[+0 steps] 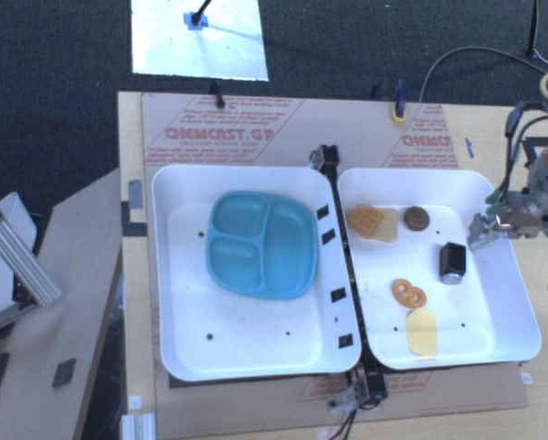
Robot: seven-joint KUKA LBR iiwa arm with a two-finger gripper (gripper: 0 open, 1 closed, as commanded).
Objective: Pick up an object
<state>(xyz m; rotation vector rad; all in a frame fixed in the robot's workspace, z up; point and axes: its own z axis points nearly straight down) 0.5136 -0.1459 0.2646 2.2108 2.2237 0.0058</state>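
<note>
Grey pincer hovered at the right bin's three o'clock rim — grip state unreadable.
Black block lay nearest, at its nine o'clock — untouched.

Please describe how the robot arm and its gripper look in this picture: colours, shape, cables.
At the view's right edge, the gripper is a small metallic silver-grey part. Behind it sits a bulkier grey wrist with an orange-tan section above. Thin dark cables loop around the wrist.

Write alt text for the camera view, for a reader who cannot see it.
The end effector hovers at the right edge of the right bin, which holds a waffle, a brown cookie, a black block, a pretzel and a yellow piece. The left bin holds a blue divided plate.
</note>
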